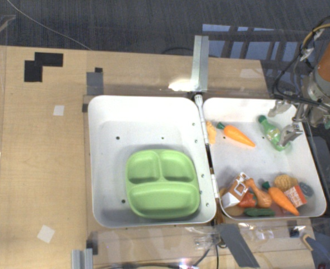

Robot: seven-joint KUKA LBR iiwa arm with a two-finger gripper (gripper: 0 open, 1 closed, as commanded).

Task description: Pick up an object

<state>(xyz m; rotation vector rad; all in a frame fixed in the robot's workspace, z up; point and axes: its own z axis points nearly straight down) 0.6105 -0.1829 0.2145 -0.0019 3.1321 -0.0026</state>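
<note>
My gripper [284, 122] hangs over the far right part of the right bin [265, 161], open, its two fingers spread with nothing between them. A small green bottle [270, 129] lies on the bin floor just left of the fingers, close to them. Whether it touches them I cannot tell. An orange carrot [237, 134] lies further left, and a yellow-orange item [210, 132] rests against the bin's left wall. At the front of this bin sits a heap: a small carton [238, 188], a second carrot [282, 200], a brown round piece [285, 180] and a green piece [260, 212].
The left bin [114, 128] holds a green divided plate [162, 182] toward its front. A metal upright [200, 63] stands behind the seam between the bins. Cables [291, 72] trail from the arm at the upper right.
</note>
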